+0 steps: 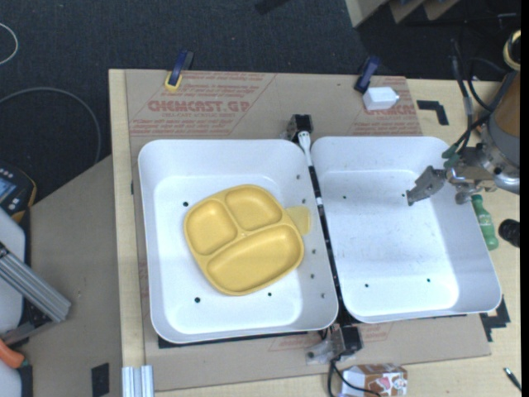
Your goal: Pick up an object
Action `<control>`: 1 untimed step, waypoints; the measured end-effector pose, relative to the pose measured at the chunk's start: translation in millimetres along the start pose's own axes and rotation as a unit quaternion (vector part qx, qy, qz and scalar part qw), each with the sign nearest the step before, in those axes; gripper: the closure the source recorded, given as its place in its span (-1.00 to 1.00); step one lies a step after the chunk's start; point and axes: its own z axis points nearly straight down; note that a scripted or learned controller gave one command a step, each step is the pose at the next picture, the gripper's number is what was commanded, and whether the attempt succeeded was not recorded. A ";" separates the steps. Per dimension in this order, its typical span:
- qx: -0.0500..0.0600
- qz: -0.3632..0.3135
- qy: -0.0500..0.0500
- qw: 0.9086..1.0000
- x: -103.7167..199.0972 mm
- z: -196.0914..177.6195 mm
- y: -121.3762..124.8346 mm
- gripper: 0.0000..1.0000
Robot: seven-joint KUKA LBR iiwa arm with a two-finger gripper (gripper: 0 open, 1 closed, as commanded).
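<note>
Plate [242,238], yellow, three-sectioned, lay flat in left bin [157,180], only thing on offer to lift. Gripper [423,185] hung over right bin [463,279], well apart from plate, likely staged before reach. Fingers' spread: could not tell; nothing seen between them.

Light falls evenly from above, bright and a little cool. The two white bins, left [157,222] and right [463,271], are the brightest areas and come close to washing out, with little surface detail on their floors. The yellow plate [244,238] carries soft highlights along its ridges and casts only a faint shadow. The arm [496,160] at the right edge throws a pale shadow on the bin wall and looks slightly soft. The dark floor [66,23] around the worktop [248,98] is dim and grainy. The whole picture is low in resolution, with fine print blurred.
</note>
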 end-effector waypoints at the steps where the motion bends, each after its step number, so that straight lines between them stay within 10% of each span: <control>1: -0.002 -0.005 0.001 1.000 95.9 -65.4 -54.8 -1.00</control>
